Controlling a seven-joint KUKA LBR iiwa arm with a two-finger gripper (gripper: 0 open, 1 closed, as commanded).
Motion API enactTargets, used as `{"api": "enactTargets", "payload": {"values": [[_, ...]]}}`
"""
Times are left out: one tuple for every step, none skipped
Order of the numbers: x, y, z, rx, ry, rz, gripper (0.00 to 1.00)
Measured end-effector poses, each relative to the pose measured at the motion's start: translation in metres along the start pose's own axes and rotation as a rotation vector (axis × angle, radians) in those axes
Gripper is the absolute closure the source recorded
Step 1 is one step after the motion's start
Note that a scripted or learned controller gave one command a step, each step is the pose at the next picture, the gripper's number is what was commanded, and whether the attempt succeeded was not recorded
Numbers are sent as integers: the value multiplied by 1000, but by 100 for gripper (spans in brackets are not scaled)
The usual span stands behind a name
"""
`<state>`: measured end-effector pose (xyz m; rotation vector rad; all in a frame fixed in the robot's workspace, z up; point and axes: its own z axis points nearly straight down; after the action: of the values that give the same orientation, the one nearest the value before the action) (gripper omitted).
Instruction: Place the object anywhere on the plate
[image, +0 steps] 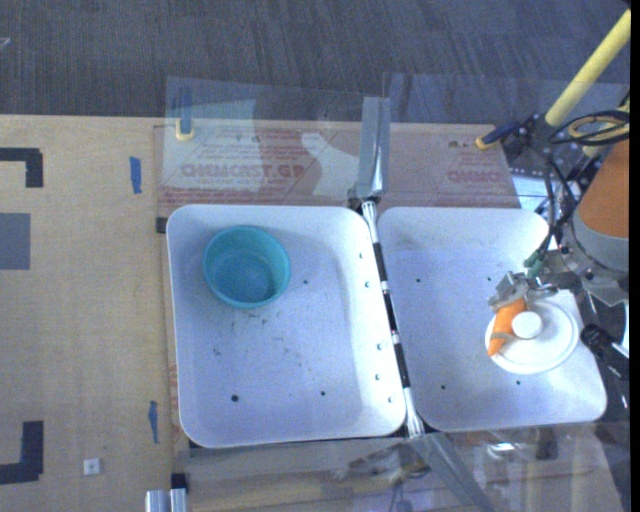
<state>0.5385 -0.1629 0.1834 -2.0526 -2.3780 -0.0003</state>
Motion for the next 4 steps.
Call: {"api": "enactTargets", "payload": {"values": [[61, 49, -68, -1, -2, -248, 100], [129, 91, -64, 0, -1, -268, 100], [227, 118, -19, 2, 1, -291, 100], [287, 171, -5, 0, -1, -279, 100]]}}
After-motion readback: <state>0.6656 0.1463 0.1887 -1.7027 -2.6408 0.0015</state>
